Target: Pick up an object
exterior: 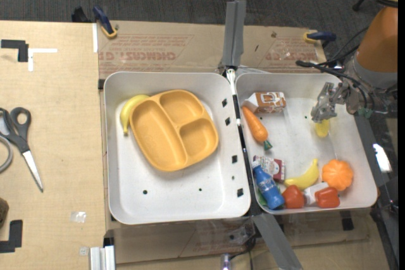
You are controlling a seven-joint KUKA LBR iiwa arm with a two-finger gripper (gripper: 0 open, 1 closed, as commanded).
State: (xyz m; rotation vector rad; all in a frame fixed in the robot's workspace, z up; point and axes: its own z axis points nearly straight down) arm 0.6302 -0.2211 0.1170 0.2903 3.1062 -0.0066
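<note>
My gripper (323, 109) hangs over the upper right part of the right bin (362, 155), reaching in from the right. A small yellow object (323, 129) sits directly under its tip, touching or nearly touching it; I cannot tell whether it is gripped. Further left in this bin lie a carrot (255, 125) and a small brown-and-white carton (269, 102). Along the bin's near side are a blue bottle (268, 188), a yellow banana (304, 176), an orange (336, 174), a red tomato (293, 197) and a red pepper (326, 197).
The left bin (171, 199) holds a yellow divided plate (174, 129) with another banana (130, 110) tucked under its left rim. Scissors (22, 142) lie on the wooden bench at far left. A grey divider bar (234, 41) stands behind the bins.
</note>
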